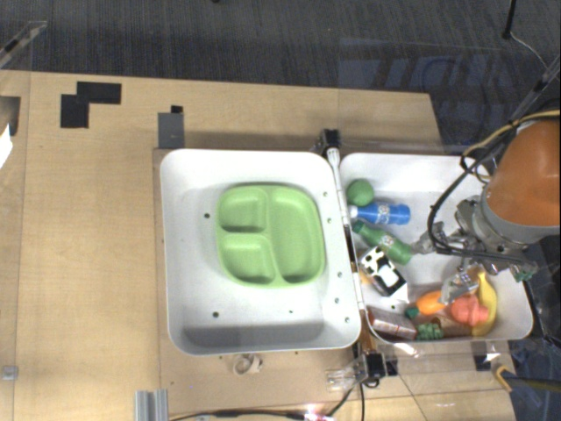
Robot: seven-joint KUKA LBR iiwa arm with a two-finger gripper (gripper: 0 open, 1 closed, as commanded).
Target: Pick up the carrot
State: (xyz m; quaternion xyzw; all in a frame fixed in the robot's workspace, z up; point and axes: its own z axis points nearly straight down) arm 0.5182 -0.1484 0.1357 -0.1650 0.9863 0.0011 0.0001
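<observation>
White right bin [421, 167]: orange carrot [430, 303] at near edge, beside yellow banana [487, 301], green ball [359, 191], blue bottle [383, 213]. Left bin [184, 235]: green divided tray [267, 233]. Tool [463, 281] over carrot; grip state unclear.

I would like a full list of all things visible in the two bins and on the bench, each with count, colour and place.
left bin: 1, white, bench centre
plate: 1, green, three compartments, in left bin
right bin: 1, white, beside left bin
ball: 1, green, right bin, far left corner
bottle: 1, blue and white, beside ball
green bottle: 1, lying below the blue one
black-and-white toy: 1, right bin, left side
carrot: 1, orange, near edge
banana: 1, yellow, near right corner
arm: 1, grey and orange, from right
pincer: 1, above carrot and banana
</observation>
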